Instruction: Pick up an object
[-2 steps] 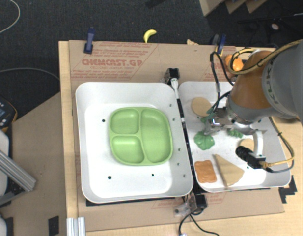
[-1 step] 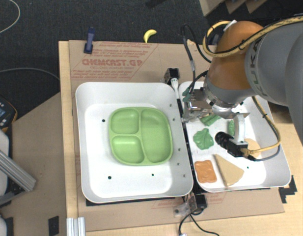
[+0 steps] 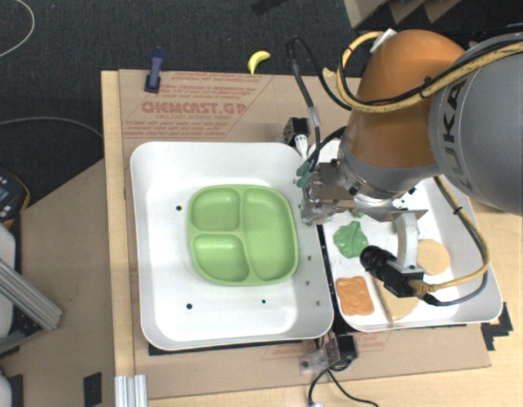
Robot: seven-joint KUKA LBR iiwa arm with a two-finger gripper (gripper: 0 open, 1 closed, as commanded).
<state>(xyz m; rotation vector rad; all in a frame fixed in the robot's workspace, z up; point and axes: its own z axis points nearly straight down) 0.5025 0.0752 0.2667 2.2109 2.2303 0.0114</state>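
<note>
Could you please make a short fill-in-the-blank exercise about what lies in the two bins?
1. The green divided plate lies in the ____ bin as the camera sees it.
2. The plate has ____ compartments.
3. The orange block lies in the right bin, nearer the camera than the ____ leafy piece.

Missing words: left; three; green

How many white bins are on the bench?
2. The left white bin holds a green divided plate. The right white bin sits beside it, partly covered by the robot arm, so things there may be hidden.
</note>
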